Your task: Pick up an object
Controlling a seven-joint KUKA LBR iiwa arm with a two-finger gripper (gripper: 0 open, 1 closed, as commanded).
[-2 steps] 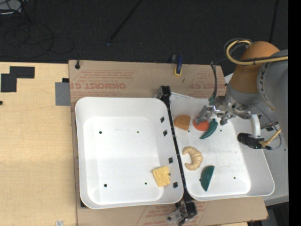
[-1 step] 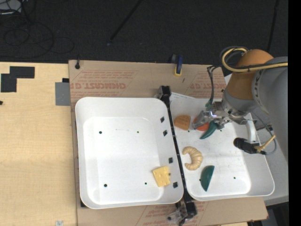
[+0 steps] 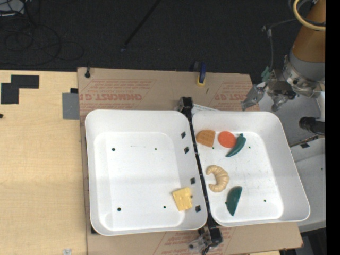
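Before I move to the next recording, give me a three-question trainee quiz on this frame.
1. True or false: the yellow cheese piece lies in the left bin.
2. Which item lies between the orange round piece and the lower green piece? A) croissant B) banana C) cup
3. Fill in: the gripper hovers past the right bin's ____ edge.

Key: 1 true; 2 A; 3 far
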